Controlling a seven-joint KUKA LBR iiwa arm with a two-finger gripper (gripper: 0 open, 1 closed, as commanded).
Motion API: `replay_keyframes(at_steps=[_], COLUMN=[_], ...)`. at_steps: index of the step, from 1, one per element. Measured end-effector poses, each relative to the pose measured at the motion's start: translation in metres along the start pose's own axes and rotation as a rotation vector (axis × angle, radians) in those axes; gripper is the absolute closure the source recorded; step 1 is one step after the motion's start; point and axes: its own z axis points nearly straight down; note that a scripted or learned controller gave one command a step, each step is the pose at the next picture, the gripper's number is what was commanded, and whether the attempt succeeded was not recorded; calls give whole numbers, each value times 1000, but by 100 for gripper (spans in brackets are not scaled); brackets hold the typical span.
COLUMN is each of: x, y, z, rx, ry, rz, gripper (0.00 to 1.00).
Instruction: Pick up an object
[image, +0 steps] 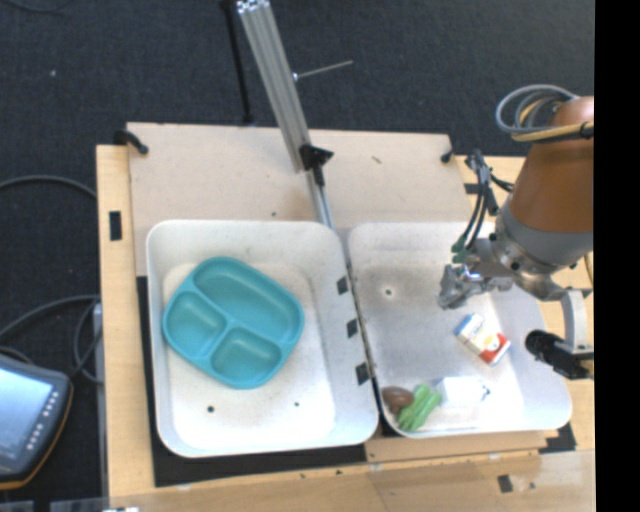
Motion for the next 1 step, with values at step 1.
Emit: replay_keyframes(at_steps=[1], x=[41], y=[9], z=[57], rx=[-1], ry=[-1], rz=[0], gripper=[100])
